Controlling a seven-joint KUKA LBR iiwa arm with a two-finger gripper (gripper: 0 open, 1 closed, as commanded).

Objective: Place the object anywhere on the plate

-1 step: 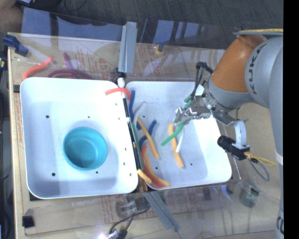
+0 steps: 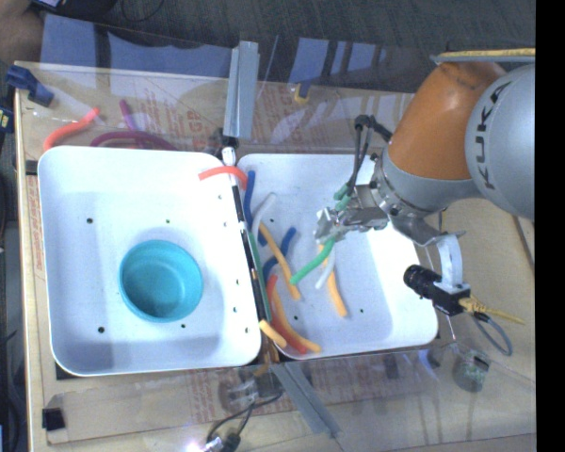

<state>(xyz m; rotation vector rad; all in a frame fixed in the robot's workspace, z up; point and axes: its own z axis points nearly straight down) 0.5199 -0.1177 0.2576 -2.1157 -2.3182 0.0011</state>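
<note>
A round teal plate [image 2: 162,281] sits in the left white bin [image 2: 75,252], toward its front. My gripper [image 2: 331,232] hangs over the middle of the right white bin [image 2: 395,318], far to the right of the plate. A green stick [image 2: 311,266] lies slanted just below the gripper, and its upper end reaches up to the gripper's tip. Whether that end is gripped or merely lies under the tip is not clear. Around it lie orange sticks [image 2: 337,295], a blue stick [image 2: 288,239] and a red stick [image 2: 272,295].
The bins' shared wall [image 2: 246,252] separates gripper and plate, and a red-orange strip [image 2: 221,171] lies across its far end. More orange sticks [image 2: 287,335] pile at the right bin's front-left corner. A black fitting [image 2: 433,288] juts over the right rim. Cables and tubing [image 2: 132,139] lie behind the left bin.
</note>
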